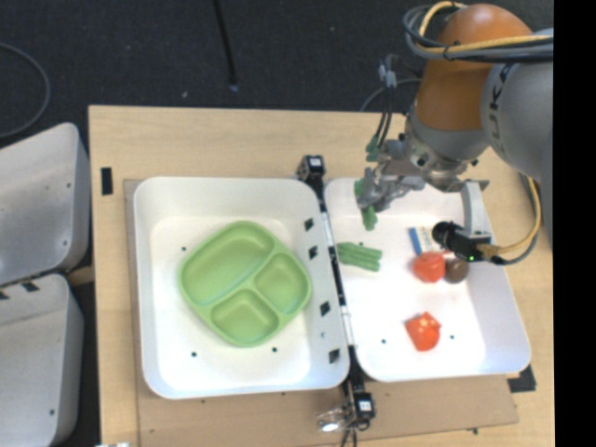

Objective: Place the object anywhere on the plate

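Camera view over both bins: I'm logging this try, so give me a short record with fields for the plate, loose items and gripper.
plate: light green three-compartment plastic plate, in the left white bin, nothing on it
right white bin: green bean-like piece near the divider; two red-orange rounded items; small brown item; blue-and-white item
gripper: over the right bin's upper left, a green piece at its tip; grasp unclear

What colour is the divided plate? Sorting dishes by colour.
Light green plate, seen in the camera view, in the left bin.
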`<state>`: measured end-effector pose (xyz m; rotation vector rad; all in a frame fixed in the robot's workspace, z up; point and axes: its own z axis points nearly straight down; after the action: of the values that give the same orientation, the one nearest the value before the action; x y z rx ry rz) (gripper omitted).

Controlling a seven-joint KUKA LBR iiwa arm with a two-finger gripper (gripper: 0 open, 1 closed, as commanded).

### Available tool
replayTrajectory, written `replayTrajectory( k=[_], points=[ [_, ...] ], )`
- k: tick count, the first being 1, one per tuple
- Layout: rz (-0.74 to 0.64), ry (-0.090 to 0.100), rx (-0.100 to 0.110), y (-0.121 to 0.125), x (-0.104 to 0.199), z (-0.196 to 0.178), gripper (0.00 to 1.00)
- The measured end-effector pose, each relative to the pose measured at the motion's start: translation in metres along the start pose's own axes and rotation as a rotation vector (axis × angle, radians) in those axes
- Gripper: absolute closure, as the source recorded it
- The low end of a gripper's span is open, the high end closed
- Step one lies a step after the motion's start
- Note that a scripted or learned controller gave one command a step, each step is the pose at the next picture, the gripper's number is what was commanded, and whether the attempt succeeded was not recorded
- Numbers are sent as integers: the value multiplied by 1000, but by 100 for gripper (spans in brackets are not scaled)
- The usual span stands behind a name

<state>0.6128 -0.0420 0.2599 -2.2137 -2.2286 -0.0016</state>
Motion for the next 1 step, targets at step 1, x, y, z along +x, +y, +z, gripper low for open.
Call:
replayTrajectory(
  k=[1],
  points=[
    [0, 0, 2, -9, 50, 15, 100]
  ],
)
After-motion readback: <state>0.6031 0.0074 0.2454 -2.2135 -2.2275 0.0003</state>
